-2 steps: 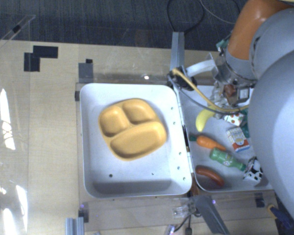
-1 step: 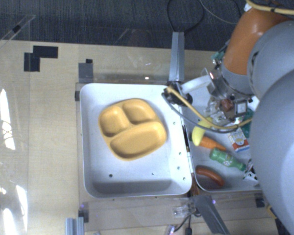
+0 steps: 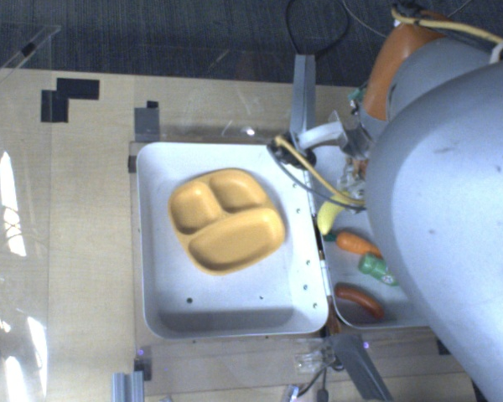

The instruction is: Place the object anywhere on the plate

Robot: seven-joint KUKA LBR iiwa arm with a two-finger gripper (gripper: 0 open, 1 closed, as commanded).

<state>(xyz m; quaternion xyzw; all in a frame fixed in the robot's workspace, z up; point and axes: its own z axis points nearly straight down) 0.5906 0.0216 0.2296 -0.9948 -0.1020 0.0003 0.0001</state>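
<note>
A yellow divided plate with three compartments lies in the left white bin. In the right bin I see a yellow banana-like piece, an orange carrot, a green item and a red-brown sausage. The grey arm covers most of the right bin. My gripper hangs low over the right bin's upper left part, just above the yellow piece; the arm and cables hide its lower end.
A yellow cable loops from the wrist over the wall between the bins. A grey post stands behind the bins. The bench to the left carries black markers.
</note>
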